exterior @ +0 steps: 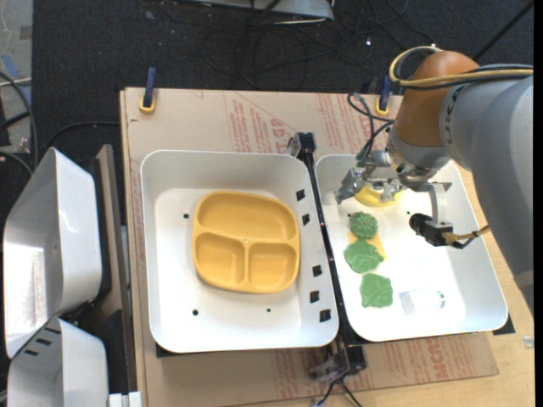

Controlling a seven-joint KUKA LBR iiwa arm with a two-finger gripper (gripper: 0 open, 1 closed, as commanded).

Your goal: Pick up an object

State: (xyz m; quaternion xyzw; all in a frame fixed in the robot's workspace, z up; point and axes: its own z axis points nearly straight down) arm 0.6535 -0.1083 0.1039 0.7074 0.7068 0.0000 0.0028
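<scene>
Green pieces (365, 257) beside gripper (376, 185), yellow tray (247, 242) in left bin (161, 253)

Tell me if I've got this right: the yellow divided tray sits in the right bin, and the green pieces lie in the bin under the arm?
Not quite. The camera view shows the yellow divided tray in the left bin. The green pieces do lie in the right bin, under the arm.

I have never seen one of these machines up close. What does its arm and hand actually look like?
The arm is a thick, rounded, pale grey tube with an orange band above the wrist. Yellow and black cables loop over that band. The hand is a small grey metal assembly, much narrower than the arm.
</scene>
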